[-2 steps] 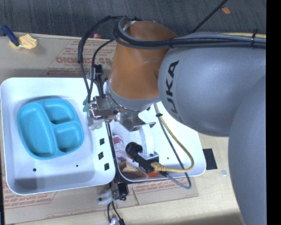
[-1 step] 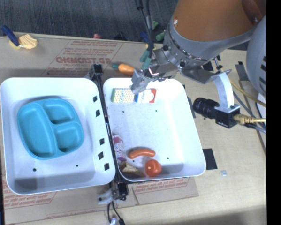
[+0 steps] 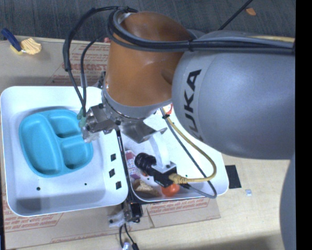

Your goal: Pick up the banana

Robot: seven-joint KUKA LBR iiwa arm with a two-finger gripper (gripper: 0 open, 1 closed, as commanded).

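The grey arm with its orange band reaches in from the right and hangs low over the seam between the two bins. Its wrist and gripper body sit above the right bin's left part, beside the left bin's inner wall. The arm's bulk hides most of the right bin's floor. At that bin's near edge I see a small red round item and brownish items; their shapes are unclear.
The left bin holds a blue divided plate toward its back left. A small yellow and blue object lies on the bench beyond the bins. Cables loop over the arm near the left bin's far edge.
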